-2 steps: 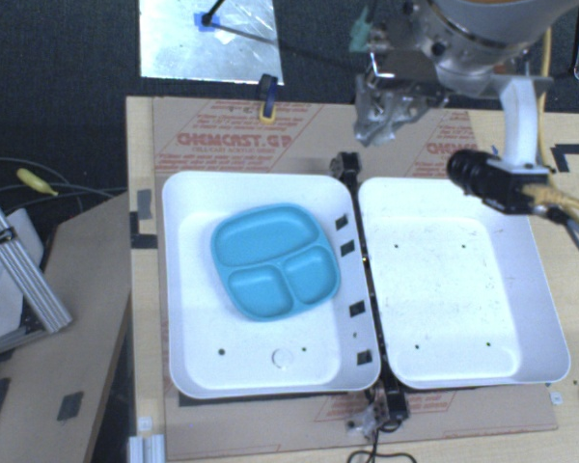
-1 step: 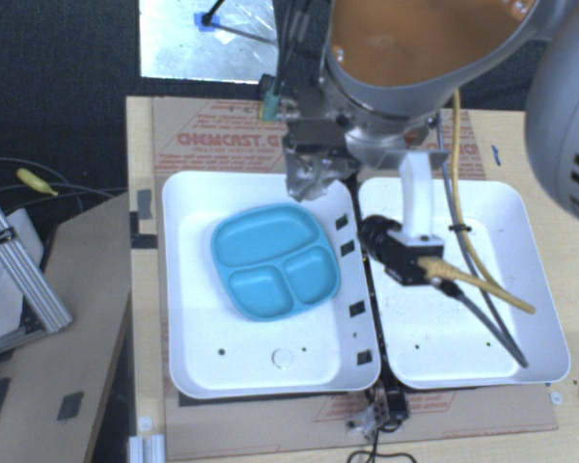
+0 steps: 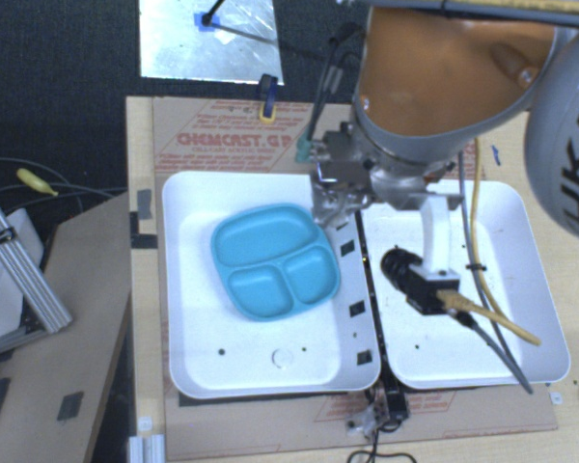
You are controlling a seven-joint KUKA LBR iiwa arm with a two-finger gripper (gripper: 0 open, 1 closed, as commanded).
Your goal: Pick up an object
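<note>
A blue plate (image 3: 273, 261) with three compartments lies flat in the left white bin (image 3: 193, 336), toward its middle and back. My gripper (image 3: 330, 204) hangs at the plate's far right corner, close over the strip between the two bins. The big orange and grey wrist above it covers most of its body, and nothing shows between it and the plate.
The right white bin (image 3: 521, 336) sits beside the left one, with black foam tabs (image 3: 355, 309) along the shared wall. A cardboard sheet (image 3: 222, 138) lies under both bins. A metal frame (image 3: 19, 278) stands off the bench at the left.
</note>
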